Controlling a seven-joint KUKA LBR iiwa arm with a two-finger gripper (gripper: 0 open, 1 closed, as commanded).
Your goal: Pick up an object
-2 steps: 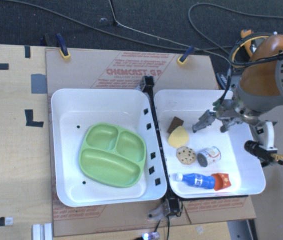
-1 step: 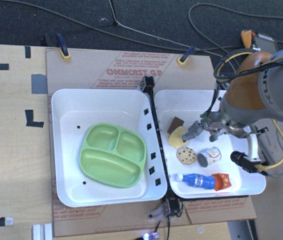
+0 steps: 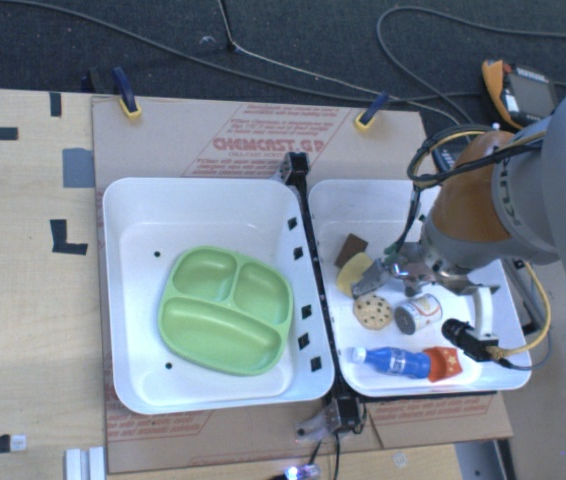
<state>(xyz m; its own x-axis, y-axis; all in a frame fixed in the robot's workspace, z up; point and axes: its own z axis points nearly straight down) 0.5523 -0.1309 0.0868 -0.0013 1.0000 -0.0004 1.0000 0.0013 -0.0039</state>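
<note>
Gripper (image 3: 381, 276) over the right bin (image 3: 363, 200); its opening is too blurred to judge

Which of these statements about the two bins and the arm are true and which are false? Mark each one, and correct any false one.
1. The green divided plate lies in the left bin. True.
2. The blue bottle lies in the left bin. False: it lies in the right bin, near its front edge.
3. The cookie sits beside the small white can. True.
4. The gripper hangs over the left bin. False: it is over the right bin.
</note>
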